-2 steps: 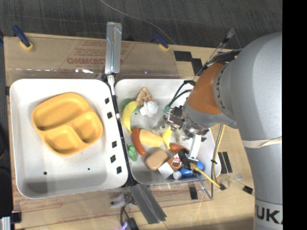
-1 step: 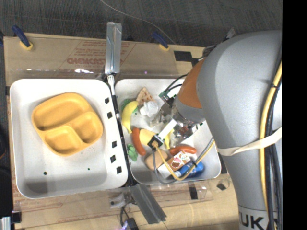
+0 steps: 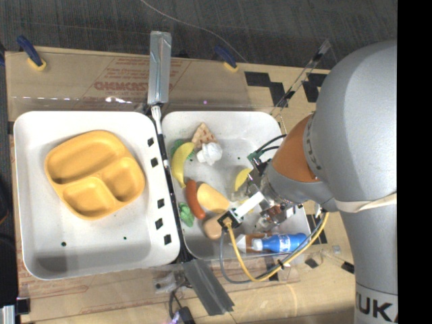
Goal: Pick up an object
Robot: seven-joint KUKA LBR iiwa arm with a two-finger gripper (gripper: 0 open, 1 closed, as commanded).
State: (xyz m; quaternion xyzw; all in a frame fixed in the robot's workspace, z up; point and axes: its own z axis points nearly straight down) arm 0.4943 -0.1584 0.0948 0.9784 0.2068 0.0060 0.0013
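Objects [image 3: 212, 198] crowd right bin [image 3: 229, 118], mostly its left half. Gripper [image 3: 273, 213] over the right half; open or closed, can't tell. Bottle [image 3: 282, 242] just beside it along near wall, lemon [image 3: 241, 179] close. Banana [image 3: 181, 162] hugs divider. Open floor at far-right corner. Left bin [image 3: 27, 181]: tray [image 3: 94, 174], bare margins.

Yellow divided tray [image 3: 94, 173] in white left bin [image 3: 30, 201]. Right bin [image 3: 233, 123]: yellow banana [image 3: 181, 162], red-orange sausage [image 3: 194, 200], blue bottle [image 3: 280, 242], white crumpled wad [image 3: 210, 153].

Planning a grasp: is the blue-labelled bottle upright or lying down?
Lying down: the bottle shows its whole side, stretched along the floor of the right bin.
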